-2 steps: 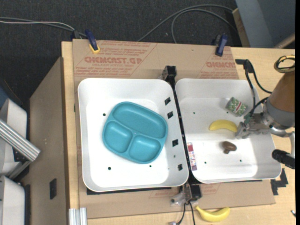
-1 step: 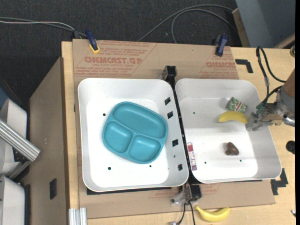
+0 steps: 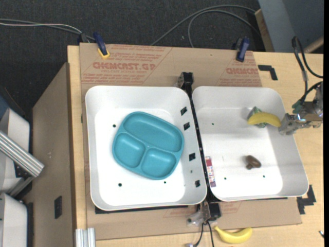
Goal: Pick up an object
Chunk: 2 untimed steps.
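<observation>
In the right bin [image 3: 277, 187], a yellow banana [image 3: 264, 119] lies near the far right wall, with something green at its upper left end. A small brown lump [image 3: 252, 162] rests on the bin floor nearer the front. My gripper [image 3: 289, 123] reaches in at the right rim, just right of the banana's end and close to it. Nothing shows in its grasp. The left bin [image 3: 100, 189] holds a teal divided plate [image 3: 147, 144].
A black divider with clips [image 3: 191, 133] runs between the two bins. A second banana [image 3: 234, 234] lies outside the bins at the bench's front edge. Cables [image 3: 303, 60] hang near the gripper at the right. Clamps [image 3: 101, 44] hold the cardboard at the back.
</observation>
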Available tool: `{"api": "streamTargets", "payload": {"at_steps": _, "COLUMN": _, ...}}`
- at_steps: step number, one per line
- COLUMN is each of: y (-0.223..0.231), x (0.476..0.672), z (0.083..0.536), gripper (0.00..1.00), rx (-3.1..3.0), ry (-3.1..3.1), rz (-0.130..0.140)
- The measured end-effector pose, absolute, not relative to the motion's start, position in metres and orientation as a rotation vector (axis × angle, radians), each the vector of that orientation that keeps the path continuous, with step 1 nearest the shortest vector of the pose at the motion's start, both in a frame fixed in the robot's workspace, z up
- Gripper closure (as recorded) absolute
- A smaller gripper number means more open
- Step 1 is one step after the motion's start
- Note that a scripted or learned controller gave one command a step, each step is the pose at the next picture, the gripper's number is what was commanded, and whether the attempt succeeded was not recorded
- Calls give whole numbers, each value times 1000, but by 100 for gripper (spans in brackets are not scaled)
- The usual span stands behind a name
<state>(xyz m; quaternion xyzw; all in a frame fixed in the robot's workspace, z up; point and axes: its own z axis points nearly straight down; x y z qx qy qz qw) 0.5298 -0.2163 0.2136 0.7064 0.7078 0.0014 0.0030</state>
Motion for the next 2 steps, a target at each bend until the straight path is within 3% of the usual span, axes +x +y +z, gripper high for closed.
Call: {"api": "streamTargets", "payload": {"at_steps": 2, "y": -107, "x": 506, "z": 229, "gripper": 100, "rx": 2217, "ry": 2232, "rz": 3}}
